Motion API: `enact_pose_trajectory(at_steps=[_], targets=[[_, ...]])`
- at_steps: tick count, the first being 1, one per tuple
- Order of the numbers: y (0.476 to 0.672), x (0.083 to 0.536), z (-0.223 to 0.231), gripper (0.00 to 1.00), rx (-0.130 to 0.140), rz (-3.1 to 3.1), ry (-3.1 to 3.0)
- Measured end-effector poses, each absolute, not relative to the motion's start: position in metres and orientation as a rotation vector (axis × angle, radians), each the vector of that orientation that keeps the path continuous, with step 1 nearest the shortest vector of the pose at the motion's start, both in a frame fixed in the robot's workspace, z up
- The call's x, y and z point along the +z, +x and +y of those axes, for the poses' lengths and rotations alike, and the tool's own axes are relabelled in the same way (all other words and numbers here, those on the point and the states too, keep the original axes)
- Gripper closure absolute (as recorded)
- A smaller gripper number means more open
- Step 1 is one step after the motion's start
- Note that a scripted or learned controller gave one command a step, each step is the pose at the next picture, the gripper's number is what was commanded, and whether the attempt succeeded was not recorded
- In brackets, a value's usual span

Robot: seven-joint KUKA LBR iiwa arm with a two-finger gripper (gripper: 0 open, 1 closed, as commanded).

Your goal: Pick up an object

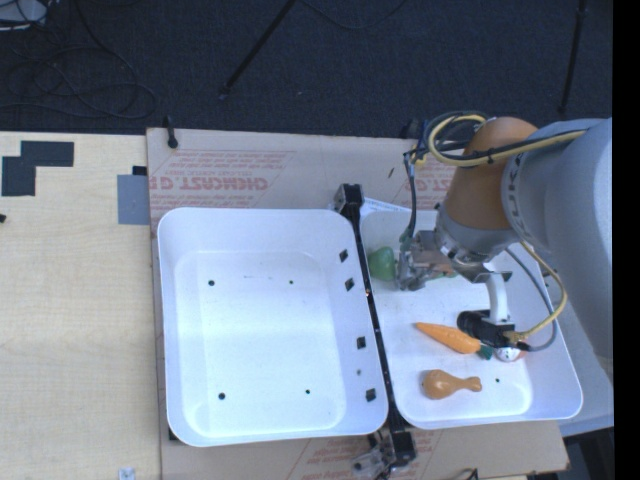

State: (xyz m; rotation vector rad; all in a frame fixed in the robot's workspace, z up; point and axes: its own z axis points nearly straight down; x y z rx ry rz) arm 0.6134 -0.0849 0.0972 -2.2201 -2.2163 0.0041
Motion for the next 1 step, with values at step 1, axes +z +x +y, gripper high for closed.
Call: enact_pose_trajectory(at_steps=[1], targets=[[0.6271, 0.1939, -0.0747, 1.0, -0.007, -2.227, -2.223]])
